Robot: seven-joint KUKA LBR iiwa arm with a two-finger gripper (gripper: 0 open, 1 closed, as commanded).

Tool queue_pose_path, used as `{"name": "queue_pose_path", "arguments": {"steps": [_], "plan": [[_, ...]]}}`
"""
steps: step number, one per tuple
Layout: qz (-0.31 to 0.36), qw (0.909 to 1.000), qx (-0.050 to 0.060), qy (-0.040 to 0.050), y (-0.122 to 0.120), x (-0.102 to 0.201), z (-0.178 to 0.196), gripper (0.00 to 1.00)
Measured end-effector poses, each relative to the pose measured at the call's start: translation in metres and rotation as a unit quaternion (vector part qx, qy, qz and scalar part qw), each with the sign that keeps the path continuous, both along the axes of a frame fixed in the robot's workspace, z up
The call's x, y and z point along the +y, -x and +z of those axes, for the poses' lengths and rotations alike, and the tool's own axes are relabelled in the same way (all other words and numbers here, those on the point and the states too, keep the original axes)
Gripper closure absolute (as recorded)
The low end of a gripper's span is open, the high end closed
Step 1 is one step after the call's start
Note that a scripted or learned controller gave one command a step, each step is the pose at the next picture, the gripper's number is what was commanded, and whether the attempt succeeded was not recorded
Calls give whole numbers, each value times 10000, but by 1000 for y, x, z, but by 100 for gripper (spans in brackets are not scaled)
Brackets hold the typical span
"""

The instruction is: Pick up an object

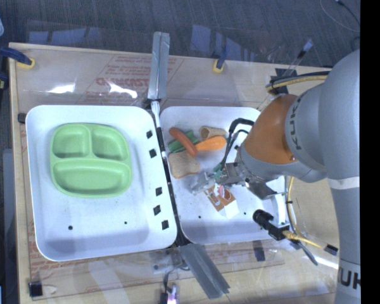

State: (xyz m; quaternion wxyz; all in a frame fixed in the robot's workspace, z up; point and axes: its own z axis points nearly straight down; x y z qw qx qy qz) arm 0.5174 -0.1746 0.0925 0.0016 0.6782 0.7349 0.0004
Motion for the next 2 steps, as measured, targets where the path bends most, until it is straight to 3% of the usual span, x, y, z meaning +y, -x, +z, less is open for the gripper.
{"name": "queue_pose_path", "arguments": {"steps": [1, 2], "plan": [[28, 10000, 7, -9, -1, 1, 11, 100], [563, 9984, 18, -11, -97, 68, 106, 100]]}}
